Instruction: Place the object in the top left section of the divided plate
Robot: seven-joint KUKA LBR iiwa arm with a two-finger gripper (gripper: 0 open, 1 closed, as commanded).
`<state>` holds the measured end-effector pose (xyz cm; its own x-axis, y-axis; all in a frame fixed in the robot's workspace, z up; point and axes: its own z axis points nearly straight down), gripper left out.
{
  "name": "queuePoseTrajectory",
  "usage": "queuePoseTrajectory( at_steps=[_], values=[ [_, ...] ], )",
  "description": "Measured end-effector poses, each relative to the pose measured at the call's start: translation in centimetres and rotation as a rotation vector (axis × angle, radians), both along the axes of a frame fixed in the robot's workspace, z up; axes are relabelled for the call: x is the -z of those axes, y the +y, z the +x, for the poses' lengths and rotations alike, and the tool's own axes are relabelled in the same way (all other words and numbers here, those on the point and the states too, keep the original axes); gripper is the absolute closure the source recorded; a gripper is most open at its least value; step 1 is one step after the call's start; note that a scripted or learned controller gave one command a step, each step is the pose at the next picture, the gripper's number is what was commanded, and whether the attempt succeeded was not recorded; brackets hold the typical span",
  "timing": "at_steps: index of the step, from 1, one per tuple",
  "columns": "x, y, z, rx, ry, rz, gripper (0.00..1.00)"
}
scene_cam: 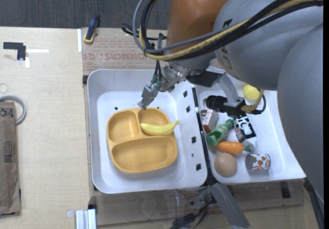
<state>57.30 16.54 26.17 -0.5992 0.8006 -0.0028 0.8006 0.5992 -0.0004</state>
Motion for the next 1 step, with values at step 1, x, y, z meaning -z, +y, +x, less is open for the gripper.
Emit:
queuePoseTrajectory(
  at_steps=[1],
  values=[
    [-11.38, 3.05, -1.23, 0.021, 0.001, 0.000, 0.00]
  ],
)
